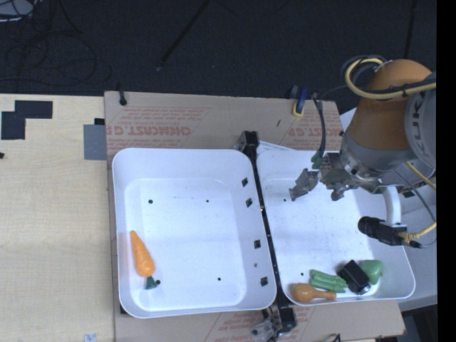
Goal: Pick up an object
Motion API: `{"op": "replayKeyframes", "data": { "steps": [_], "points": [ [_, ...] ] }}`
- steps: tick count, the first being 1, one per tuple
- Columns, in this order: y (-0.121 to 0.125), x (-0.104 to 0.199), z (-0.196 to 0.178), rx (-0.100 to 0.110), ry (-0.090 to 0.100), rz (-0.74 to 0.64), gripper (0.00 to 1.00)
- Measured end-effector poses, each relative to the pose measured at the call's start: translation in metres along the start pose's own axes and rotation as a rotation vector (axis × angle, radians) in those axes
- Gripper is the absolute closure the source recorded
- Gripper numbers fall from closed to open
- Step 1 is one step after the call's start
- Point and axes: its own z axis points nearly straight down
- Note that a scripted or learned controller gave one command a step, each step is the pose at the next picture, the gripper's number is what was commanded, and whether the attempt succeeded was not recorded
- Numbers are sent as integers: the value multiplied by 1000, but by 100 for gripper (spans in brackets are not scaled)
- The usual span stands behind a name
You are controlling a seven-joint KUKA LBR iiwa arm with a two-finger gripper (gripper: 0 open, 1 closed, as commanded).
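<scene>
I'm hovering my gripper (303,189) over the upper part of the right bin (313,255), fingers spread w/ nothing between them. Pickable stuff is sitting along that bin's near edge: green pepper (328,281), black block (354,276), orange-tan gourd thing (311,293). Toy carrot (142,254) is lying in the left bin (185,164), near-left corner.

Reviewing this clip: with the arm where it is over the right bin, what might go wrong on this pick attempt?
1. The pincer hangs over bare floor of the right bin; closing there would likely grab nothing.
2. The green pod, black block and orange gourd crowd the bin's near corner, so a grasp may catch the wall or nudge neighbours.
</scene>
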Motion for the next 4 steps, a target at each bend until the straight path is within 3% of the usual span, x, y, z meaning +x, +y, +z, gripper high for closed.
{"op": "replayKeyframes", "data": {
  "steps": [1,2,3,4],
  "points": [
    [0,-1,-10,2,1,1,100],
    [12,47,-72,-8,0,-4,100],
    [71,79,-139,-13,-1,-3,100],
    [52,33,-69,5,-3,5,100]
  ]
}}
